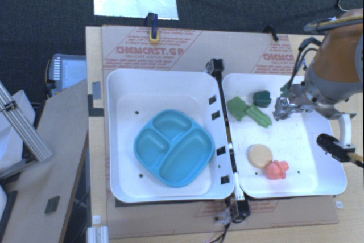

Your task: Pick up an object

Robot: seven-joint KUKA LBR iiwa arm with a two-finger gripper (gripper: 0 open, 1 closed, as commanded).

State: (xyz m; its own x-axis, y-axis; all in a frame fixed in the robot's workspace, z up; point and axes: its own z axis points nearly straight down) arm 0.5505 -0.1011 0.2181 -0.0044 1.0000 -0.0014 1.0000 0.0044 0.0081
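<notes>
The right bin (327, 176) holds a light green toy (248, 111) with a dark green piece (261, 98) just behind it at the far left. Nearer the front lie a tan round piece (260, 155) and a pink toy (277, 169) side by side. My gripper (282, 107) hangs over the far part of the right bin, just right of the green pieces, with nothing seen between its fingers. The grey and orange arm comes in from the right edge.
The left bin (122, 122) holds a blue sectioned plate (173, 147). A black divider with clips (223, 128) runs between the bins. Cardboard (170, 48) lies under both bins, and a black bracket (335, 148) sticks over the right bin's right side.
</notes>
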